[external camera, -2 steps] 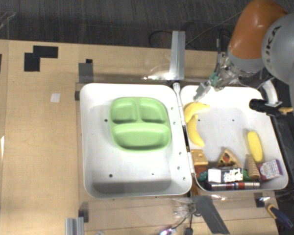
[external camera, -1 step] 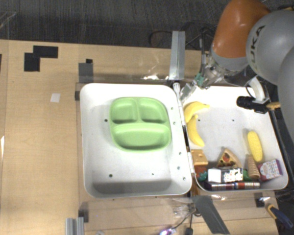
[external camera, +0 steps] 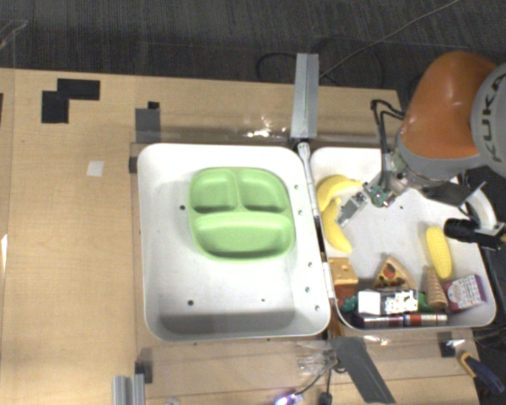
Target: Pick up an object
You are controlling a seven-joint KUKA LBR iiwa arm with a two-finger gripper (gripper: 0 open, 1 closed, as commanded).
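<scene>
Green tray: a lime-green plastic divided plate (external camera: 239, 211) lies flat in the left white bin (external camera: 164, 226), well to the gripper's left, across the wall between the bins.
Banana: a curved yellow banana (external camera: 333, 209) lies in the right white bin (external camera: 379, 251), just to the left of the gripper and hard against the dividing wall. I take it for the thing being gone after. It looks light, a little soft, smooth-skinned; squeezing it across the thick middle of the curve seems safest, since the tapered ends would likely slip out.
Gripper: the two-finger gripper (external camera: 354, 206) hangs low just beside the banana's right flank, tilted toward it. From here I cannot tell whether it is spread or pressed together, and nothing sits visibly in its grasp.
Clutter below: an orange-brown block (external camera: 343, 274), a triangular pizza-slice toy (external camera: 394, 272) and a small white printed box (external camera: 388, 301) sit near the gripper's lower side.
Far right: a yellow corn-cob toy (external camera: 438, 251) lies off to the gripper's right, and below that a pink patterned packet (external camera: 465, 292).
</scene>
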